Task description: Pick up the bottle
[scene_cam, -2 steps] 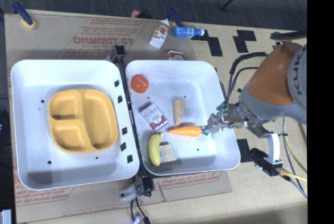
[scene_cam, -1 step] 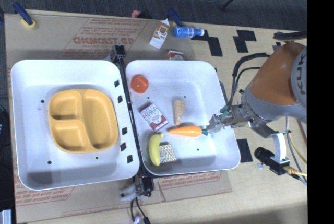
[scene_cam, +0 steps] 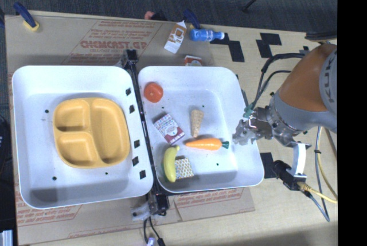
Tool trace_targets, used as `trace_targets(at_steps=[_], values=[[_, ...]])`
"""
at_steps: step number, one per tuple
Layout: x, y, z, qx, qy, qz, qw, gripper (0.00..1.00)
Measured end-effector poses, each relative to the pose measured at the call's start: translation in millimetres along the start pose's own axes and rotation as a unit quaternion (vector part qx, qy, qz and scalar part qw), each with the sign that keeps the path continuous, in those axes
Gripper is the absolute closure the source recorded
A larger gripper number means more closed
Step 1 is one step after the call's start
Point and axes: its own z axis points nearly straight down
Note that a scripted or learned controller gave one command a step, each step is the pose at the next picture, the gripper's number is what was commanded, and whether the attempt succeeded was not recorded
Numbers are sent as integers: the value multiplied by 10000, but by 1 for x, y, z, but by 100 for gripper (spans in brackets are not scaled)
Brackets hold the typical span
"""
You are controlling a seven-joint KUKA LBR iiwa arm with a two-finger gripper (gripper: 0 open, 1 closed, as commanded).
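A small blue bottle (scene_cam: pixel 202 35) lies on its side on the bench, beyond the far rim of the right bin (scene_cam: pixel 229 75). My gripper (scene_cam: pixel 245 132) hangs at that bin's right rim, near the green end of a toy carrot (scene_cam: pixel 204 144). It is far from the bottle, toward the near right, and nothing shows held in it. The grey and orange arm (scene_cam: pixel 307 93) reaches in from the right.
The right bin also holds a red ball (scene_cam: pixel 152 92), a small red carton (scene_cam: pixel 168 128), an ice-cream cone (scene_cam: pixel 196 120), a banana (scene_cam: pixel 170 163) and a checkered piece (scene_cam: pixel 184 168). A yellow divided plate (scene_cam: pixel 92 130) sits in the left bin (scene_cam: pixel 26 81). A milk carton (scene_cam: pixel 175 37) lies beside the bottle.
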Motion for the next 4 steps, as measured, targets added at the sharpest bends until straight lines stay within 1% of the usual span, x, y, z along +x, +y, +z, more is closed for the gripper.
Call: trace_targets(at_steps=[1, 2, 3, 4], values=[[6, -1, 10, 7, 12, -682, 9977, 100], [17, -4, 21, 10, 14, -938, 9956, 100], [4, -1, 26, 19, 19, -1708, 9853, 100], [0, 0, -13, -2, 5, 463, 9989, 100]])
